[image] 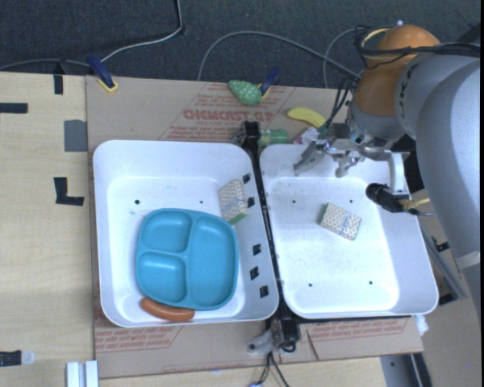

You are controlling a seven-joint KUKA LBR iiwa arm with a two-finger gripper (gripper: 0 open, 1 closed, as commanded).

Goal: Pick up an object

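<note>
My gripper (pixel 324 161) hangs over the back edge of the right bin (pixel 387 297), with its two fingers spread and nothing between them. A small speckled block (pixel 340 220) lies in the middle of that bin, below and slightly right of the gripper and apart from it. In the left bin (pixel 117 184) a blue divided plate (pixel 186 257) lies flat. An orange sausage (pixel 167 310) rests at the plate's front edge. A second speckled block (pixel 234 197) leans against the left bin's right wall.
Behind the bins, on the cardboard, lie a green toy (pixel 245 91), a yellow banana (pixel 306 117) and a blue clamp (pixel 103 75). Black clips (pixel 251 133) hold the divider between the bins. Cables run across the dark floor at the back.
</note>
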